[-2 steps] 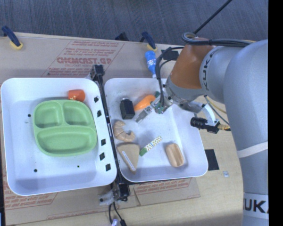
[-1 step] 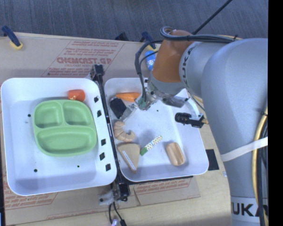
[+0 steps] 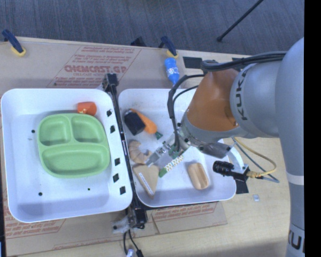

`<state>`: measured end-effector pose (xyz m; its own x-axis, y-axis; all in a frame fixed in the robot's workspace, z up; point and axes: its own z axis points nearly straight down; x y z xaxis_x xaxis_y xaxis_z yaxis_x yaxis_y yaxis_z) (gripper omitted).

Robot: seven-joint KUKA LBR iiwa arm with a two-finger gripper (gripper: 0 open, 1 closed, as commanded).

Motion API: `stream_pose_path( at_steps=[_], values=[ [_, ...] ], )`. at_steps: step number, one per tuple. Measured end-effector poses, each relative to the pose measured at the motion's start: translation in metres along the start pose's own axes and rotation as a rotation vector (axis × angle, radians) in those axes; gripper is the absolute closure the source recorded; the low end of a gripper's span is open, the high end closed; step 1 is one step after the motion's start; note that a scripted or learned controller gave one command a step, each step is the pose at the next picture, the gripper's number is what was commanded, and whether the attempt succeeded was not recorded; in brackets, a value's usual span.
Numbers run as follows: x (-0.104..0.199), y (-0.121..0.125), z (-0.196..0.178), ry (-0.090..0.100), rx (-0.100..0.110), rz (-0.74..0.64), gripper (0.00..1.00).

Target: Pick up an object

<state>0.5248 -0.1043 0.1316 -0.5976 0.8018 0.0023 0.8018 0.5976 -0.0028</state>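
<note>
Currently the arm reaches in from the right over the right bin point(image 3: 224, 193), the claw point(image 3: 168, 155) low among the objects near the bin's middle. Claw state: cannot tell, since the wrist and its fittings cover it. Nothing is visibly gripped. Candidate objects in the right bin: a tan bread-like piece point(image 3: 198, 175) just right of and below the claw, long axis running roughly up-down in the view; a pale wedge point(image 3: 145, 179) below-left of it; a small tan lump point(image 3: 136, 150) to its left; a black block point(image 3: 134, 122) touching an orange piece point(image 3: 147, 123) above-left. The left bin point(image 3: 10, 143) holds a green divided plate point(image 3: 73, 144) and a small red-orange item point(image 3: 86, 108), well apart from the claw. Judgement: the nearest targets lie left and below-left of the claw, so a short shift that way seems needed.
</note>
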Motion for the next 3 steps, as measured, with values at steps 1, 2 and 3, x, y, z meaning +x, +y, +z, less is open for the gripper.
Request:
stream_pose_path(
  at_steps=[1,2,3],
  values=[
    [-0.034,0.048,0.037,-0.005,-0.003,0.136,0.00],
    [-0.056,0.084,0.039,0.000,-0.001,0.607,0.00],
    [-0.074,0.104,0.041,0.010,0.018,0.552,0.00]
  ],
)
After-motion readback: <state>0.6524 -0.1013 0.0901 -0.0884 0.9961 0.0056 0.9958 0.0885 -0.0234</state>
